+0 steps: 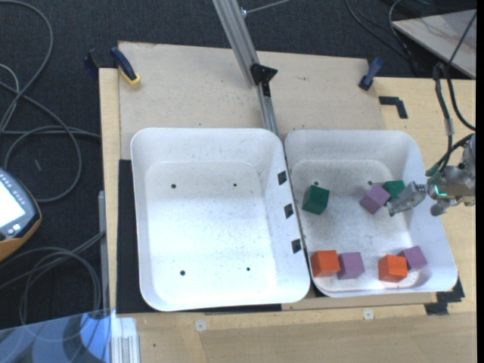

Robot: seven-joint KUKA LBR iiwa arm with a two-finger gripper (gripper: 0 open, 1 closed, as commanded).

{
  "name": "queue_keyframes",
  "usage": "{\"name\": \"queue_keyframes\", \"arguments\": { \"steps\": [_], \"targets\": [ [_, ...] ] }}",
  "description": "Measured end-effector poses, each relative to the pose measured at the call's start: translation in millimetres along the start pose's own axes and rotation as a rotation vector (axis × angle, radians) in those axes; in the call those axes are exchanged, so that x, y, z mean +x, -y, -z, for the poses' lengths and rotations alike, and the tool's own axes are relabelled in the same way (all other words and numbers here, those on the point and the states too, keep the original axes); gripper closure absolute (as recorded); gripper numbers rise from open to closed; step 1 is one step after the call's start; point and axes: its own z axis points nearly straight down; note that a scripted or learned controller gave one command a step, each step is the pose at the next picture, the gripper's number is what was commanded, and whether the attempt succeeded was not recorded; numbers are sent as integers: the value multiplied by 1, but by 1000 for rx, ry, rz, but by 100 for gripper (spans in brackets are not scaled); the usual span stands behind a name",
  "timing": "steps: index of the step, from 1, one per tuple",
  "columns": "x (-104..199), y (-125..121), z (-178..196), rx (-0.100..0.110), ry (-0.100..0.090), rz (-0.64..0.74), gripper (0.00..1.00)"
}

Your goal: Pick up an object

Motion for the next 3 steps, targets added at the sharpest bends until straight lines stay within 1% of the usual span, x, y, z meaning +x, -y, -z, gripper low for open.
{"name": "queue_keyframes", "arguments": {
  "steps": [2,3],
  "targets": [
    [0,0,0,0,0,0,0],
    [16,0,-17,3,-2,2,0]
  ]
}}
